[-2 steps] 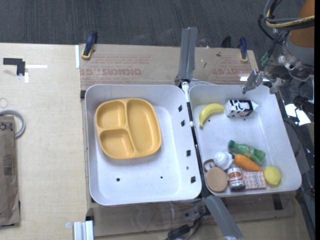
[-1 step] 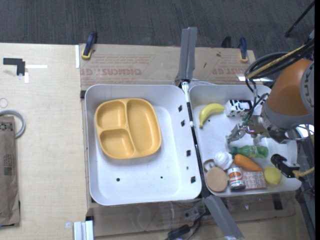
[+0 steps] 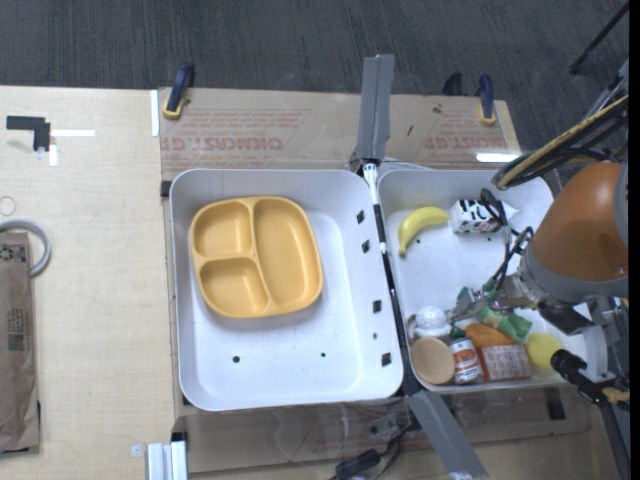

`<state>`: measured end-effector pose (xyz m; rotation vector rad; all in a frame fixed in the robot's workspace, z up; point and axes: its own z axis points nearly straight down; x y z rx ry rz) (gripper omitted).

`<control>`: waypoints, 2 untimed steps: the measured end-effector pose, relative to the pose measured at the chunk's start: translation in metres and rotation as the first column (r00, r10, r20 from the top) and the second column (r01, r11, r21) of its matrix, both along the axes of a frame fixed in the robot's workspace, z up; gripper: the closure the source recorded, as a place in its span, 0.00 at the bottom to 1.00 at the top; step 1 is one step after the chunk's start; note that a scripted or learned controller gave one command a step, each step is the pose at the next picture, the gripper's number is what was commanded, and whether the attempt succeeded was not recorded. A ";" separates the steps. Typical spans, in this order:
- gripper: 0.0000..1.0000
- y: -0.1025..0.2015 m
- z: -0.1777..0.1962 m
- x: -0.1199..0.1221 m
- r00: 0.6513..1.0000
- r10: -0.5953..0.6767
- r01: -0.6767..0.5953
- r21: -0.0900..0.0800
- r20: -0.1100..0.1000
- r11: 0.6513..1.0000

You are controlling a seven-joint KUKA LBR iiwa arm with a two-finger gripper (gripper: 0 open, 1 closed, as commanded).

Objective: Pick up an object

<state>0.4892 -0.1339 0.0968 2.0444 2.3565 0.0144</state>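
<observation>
Objects are lying jumbled in the right bin [image 3: 440,268]: banana [image 3: 420,225] near its upper left, zebra-striped toy [image 3: 478,216] just beside it, small can [image 3: 465,360], tan bowl [image 3: 433,360] and orange box [image 3: 503,361] along the near edge. My tool [image 3: 487,303] is hanging low over that near-edge clutter; open or closed, I cannot tell. Left bin [image 3: 210,368] is holding a yellow divided plate [image 3: 257,256]. Both bins are sitting on the surface [image 3: 90,228].
</observation>
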 end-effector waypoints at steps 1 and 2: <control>0.00 0.016 -0.003 0.001 1.000 0.013 -0.013 0.003 -0.015 1.000; 1.00 0.015 0.004 0.000 1.000 0.009 -0.009 0.004 -0.019 1.000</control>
